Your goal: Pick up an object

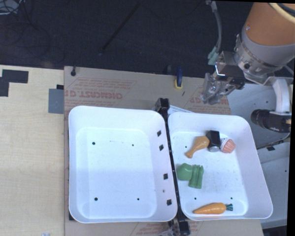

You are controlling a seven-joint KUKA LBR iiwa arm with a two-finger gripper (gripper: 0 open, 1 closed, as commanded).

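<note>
Pale wood bench [17, 157] under a dark backdrop, with a brown cardboard sheet [119, 91] laid across it, and on that sheet we've got two shallow white bins side by side. Left bin [80, 136] is the landmark for everything that follows. Right bin [256, 160] sits touching it along the shared middle edge, where black clips run down the seam. Up and to the right of the left bin, beyond the right bin's far rim, hangs the grey arm [262, 52] with its orange band [271, 23], and the gripper [214, 94] dangles over the cardboard, clear of both bins, with nothing between its fingers; whether they're spread or closed, I can't tell from this angle. Now the objects, all to the right of the left bin, inside its neighbour. Green folded piece [191, 174] lies closest to the seam, around mid-height. Orange carrot [211, 208] lies near the front wall, long axis roughly left to right, tip toward the left bin, green top pointing away. Tan drumstick-shaped toy [198, 146] sits farther back, slanted, fat end up and away from the left bin, narrow end down toward it. Just beside it, a small black and silver item [214, 139], touching a pink-orange piece [227, 146].
</note>
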